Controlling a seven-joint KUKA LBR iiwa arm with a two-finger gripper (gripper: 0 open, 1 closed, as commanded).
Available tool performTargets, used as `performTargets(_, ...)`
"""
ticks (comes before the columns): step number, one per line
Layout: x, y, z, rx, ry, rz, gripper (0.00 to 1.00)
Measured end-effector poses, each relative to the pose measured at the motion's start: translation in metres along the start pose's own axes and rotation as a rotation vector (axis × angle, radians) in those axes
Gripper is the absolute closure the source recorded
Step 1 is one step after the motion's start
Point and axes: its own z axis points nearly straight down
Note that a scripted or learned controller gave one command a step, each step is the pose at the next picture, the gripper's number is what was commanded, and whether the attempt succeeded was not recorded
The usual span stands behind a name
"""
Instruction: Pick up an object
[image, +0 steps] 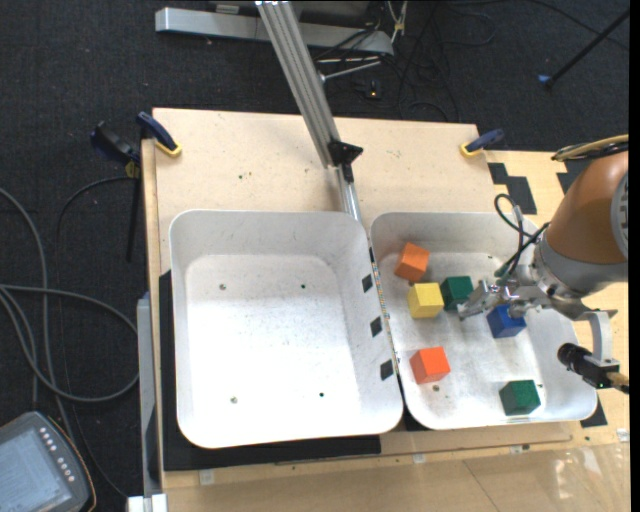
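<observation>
The right bin (455, 225) holds several small blocks. An orange block (412, 262) lies toward the back, a yellow block (425, 299) touches a dark green block (458, 290), a second orange block (430, 364) lies near the front, and another green block (520, 396) sits at the front right. My gripper (497, 305) reaches in from the right and hangs low over the bin, right above a blue block (507, 321) and just right of the dark green block. The wrist hides part of the blue block.
The left bin (265, 325) stands beside the right one. A slanted metal pole (310, 95) crosses the back of the bench down to the bins' shared wall. Clamps (160, 135) sit at the bench's back corners. The arm (590, 225) fills the right side.
</observation>
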Motion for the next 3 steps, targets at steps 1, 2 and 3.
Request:
performTargets(1,0.000,0.001,-0.009,-0.003,-0.002,-0.001,1.00)
performTargets(2,0.003,-0.002,-0.054,0.012,0.006,-0.004,1.00)
performTargets(3,0.003,0.000,-0.108,0.010,0.005,-0.004,1.00)
